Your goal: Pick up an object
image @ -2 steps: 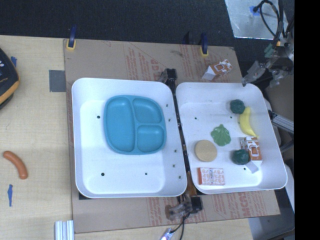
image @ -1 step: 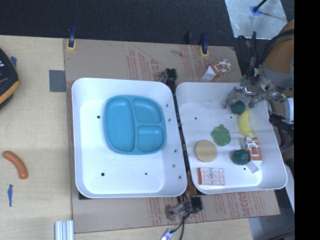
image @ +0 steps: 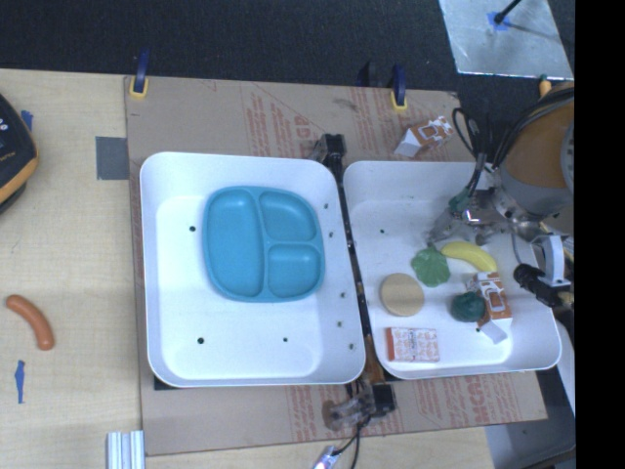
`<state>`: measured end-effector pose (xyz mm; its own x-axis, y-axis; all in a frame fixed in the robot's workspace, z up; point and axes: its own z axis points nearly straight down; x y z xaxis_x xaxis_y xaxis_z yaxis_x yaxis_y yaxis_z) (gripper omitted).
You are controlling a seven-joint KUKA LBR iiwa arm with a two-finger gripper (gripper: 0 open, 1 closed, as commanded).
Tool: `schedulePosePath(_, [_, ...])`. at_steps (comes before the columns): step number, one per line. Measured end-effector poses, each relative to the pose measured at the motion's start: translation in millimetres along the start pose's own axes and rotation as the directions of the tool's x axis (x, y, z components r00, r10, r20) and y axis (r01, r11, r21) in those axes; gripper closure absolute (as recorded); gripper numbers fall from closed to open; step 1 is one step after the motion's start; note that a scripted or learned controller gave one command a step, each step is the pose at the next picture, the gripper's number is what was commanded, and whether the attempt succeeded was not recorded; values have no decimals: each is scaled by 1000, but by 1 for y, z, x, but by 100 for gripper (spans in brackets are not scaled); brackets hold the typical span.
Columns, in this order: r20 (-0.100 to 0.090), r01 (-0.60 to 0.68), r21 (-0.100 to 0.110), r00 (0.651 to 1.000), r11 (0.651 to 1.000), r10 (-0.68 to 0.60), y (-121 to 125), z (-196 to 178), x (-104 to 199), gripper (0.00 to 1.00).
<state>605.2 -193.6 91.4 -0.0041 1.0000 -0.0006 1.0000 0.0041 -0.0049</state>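
Observation:
The right bin [image: 391,189] holds several small objects. A yellow banana [image: 470,255] lies beside a light green leafy piece [image: 430,266]. In front of them sit a tan round disc [image: 401,294], a dark green lump [image: 467,307], a small orange and white carton [image: 494,301] and a red and white packet [image: 413,344]. My gripper [image: 457,219] hangs low over the bin's back right part, just behind the banana. Nothing shows between its tips.
The left bin [image: 176,350] carries a blue divided plate [image: 264,243]. A small carton [image: 426,137] lies on the cardboard behind the right bin. On the bench at left rest a sausage [image: 30,320] and a yellow and black device [image: 12,159].

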Motion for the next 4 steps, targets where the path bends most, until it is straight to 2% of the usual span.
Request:
schedulePosePath(1, [-1,1,-3,1000,1000,-1,51,-1,-18,0])
schedulePosePath(2, [0,5,-2,1000,1000,-5,52,-12,-18,100])
schedulePosePath(3, [0,0,-5,1000,1000,0,51,-61,35,100])
schedulePosePath(4, [-1,2,-2,1000,1000,-2,41,-101,119,100])
